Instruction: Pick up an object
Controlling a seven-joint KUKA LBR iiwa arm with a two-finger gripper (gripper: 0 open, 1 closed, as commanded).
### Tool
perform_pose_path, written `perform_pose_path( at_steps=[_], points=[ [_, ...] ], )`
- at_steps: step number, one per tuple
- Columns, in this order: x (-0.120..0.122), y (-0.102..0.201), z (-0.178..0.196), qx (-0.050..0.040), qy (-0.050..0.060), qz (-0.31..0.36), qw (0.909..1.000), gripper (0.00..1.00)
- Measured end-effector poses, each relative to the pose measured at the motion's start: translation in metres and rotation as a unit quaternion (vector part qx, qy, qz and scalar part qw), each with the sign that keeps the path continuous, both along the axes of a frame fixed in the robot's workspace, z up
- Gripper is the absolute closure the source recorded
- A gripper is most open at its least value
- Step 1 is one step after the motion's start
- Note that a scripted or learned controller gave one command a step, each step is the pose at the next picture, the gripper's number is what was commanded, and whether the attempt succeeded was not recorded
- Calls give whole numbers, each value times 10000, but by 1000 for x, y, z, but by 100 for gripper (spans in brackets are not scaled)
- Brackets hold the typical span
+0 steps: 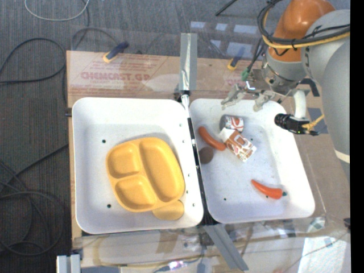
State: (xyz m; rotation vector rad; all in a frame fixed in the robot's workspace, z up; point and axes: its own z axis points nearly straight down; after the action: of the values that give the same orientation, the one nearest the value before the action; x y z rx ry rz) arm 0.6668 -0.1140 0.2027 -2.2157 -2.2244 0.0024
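The arm (pixel 318 44) comes in from the upper right, its orange band uppermost and its wrist bent down toward the far edge of the right bin (pixel 296 209). The gripper (pixel 245 98) hangs over that bin's back rim, its two thin metal fingers (pixel 230 100) spread wide apart with nothing between them. A black cylinder (pixel 290 121) juts from the wrist over the bin's right rim. In the right bin, a crumpled can (pixel 232 122) lies just below the gripper, touching a white and orange carton (pixel 241 146); a reddish sausage (pixel 211 139) lies left of them, and a dark round thing (pixel 205 155), too dim to name, sits by the left wall. An orange carrot (pixel 267 189) lies well apart near the front right, with bare floor around it. The left bin (pixel 85 152) holds a yellow divided tray (pixel 146 172); a yellow rounded piece (pixel 169 210) pokes out from under its front corner, mostly hidden. The arm's grey body is cut off at the right side. The bins touch along a shared middle edge, and a metal strip (pixel 186 67) runs back from it across the brown board (pixel 114 75).
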Motion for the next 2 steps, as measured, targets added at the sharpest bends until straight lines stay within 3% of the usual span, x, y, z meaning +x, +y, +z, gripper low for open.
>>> perform_pose_path(
  at_steps=[1, 2],
  points=[
    [-20, -26, -108, -6, -19, -210, 9998, 0],
    [-21, -25, -99, 3, 8, -208, 9998, 100]
  ],
)
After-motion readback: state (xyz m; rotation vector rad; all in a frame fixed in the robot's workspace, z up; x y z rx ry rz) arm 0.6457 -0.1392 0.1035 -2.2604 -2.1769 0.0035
